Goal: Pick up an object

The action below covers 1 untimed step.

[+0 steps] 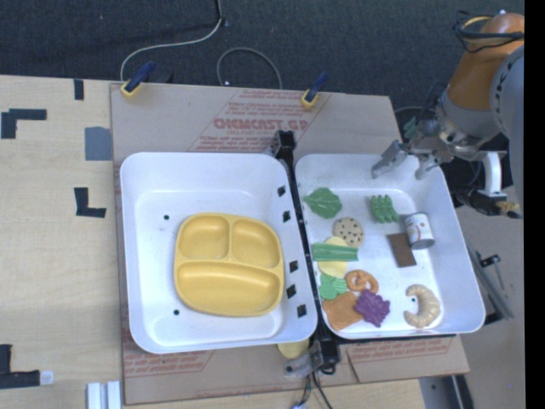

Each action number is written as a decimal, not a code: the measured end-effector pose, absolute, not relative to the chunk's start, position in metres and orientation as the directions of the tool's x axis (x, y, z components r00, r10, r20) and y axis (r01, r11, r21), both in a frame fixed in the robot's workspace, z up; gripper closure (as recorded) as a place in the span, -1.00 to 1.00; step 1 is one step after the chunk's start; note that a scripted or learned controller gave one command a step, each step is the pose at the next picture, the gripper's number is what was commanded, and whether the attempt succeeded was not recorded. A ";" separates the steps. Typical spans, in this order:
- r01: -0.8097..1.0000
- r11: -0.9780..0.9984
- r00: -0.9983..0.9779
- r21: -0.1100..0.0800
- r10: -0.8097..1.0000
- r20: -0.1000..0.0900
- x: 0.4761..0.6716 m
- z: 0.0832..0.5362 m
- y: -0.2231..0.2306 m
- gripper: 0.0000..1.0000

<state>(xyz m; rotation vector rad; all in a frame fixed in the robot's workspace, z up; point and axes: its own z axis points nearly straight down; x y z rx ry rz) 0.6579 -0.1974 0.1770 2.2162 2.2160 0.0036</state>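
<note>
Cardboard sheet (358,118) under white bins (136,177); wood bench (51,254), dark carpet (341,24).

Open, empty hand (398,164) above right bin's (460,254) far rim; toy food inside.

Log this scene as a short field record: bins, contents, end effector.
left bin: yellow divided plate
right bin: green leaf, cookie, pretzel, purple grapes, croissant, small can, brown block
end effector: above right bin's far edge, open, holding nothing
</note>
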 end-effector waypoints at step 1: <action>1.000 0.002 -0.002 0.000 1.000 -0.003 0.624 0.081 -0.188 -1.00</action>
